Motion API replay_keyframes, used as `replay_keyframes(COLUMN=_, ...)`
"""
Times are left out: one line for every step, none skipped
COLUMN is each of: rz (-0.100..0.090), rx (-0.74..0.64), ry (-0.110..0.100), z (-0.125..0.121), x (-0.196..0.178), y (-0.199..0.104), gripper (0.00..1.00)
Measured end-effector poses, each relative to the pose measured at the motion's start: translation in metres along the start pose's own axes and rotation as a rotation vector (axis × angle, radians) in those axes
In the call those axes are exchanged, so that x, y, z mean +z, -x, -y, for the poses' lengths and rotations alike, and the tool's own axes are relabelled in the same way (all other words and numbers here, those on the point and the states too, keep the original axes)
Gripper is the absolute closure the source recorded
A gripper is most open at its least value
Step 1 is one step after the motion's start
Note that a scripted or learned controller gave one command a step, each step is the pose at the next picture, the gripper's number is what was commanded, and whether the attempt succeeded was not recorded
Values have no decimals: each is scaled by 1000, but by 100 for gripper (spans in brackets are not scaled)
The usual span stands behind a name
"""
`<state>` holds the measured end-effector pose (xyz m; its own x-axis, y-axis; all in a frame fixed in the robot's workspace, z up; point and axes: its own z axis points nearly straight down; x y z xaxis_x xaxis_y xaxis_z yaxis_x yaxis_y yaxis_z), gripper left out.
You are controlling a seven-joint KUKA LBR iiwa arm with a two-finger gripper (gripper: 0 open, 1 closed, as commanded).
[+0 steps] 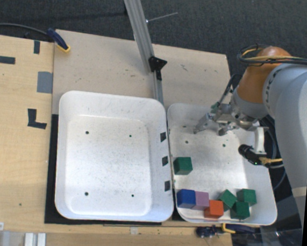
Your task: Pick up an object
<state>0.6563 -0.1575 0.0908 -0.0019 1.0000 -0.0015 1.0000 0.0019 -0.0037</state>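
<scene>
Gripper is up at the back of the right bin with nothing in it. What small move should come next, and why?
Probably shift the gripper toward the near side of the right bin and over the lone green block. Its open fingers hold nothing, and that block sits apart from the cluster of blocks at the bin's near edge, so it looks easiest to grasp.

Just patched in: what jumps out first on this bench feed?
The grey arm's two-finger gripper hangs over the far end of the right-hand white bin, fingers spread and nothing between them. A lone green cube sits mid-bin; blue, purple, orange and more green blocks crowd its near edge.
</scene>
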Motion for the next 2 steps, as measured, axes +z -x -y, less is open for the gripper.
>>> replay_keyframes(rz=0, rx=-2, ry=1, z=-1, x=-11, y=-1, gripper=100)
replay_keyframes(rz=-1, rx=1, ry=7, z=0, x=-54, y=1, gripper=100)
